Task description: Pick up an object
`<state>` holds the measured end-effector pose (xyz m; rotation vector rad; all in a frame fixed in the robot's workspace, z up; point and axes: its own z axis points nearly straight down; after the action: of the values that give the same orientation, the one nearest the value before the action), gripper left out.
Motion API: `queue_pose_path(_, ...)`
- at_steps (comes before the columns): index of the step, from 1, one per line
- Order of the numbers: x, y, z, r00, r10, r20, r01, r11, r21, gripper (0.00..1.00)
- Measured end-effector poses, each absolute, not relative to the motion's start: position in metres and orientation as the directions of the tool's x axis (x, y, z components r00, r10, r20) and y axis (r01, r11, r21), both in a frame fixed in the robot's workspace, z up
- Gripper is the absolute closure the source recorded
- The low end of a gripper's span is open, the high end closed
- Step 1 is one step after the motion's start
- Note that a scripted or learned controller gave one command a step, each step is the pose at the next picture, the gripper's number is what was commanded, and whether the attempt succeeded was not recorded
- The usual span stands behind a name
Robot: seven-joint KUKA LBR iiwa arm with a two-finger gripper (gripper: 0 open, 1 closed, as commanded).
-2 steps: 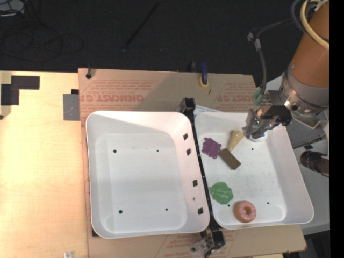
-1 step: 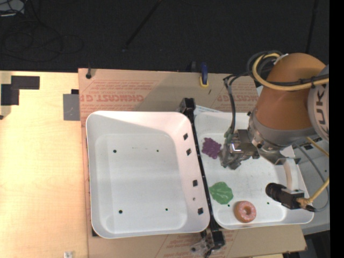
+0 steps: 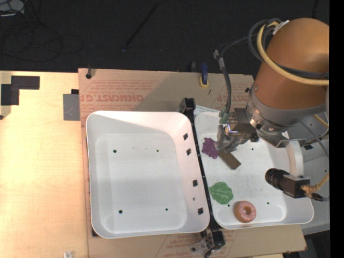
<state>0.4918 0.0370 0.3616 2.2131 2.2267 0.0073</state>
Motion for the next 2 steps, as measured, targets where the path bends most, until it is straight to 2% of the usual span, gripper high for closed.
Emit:
queue_pose_path(1,0.505,0.088,0.438,-0.005,1.0,0.001,1.0,0.005,0.004,1.0)
queue_pose_path(2,0.478,0.118,0.466,-0.004,1.0,0.001,1.0,0.004,0.0,1.0)
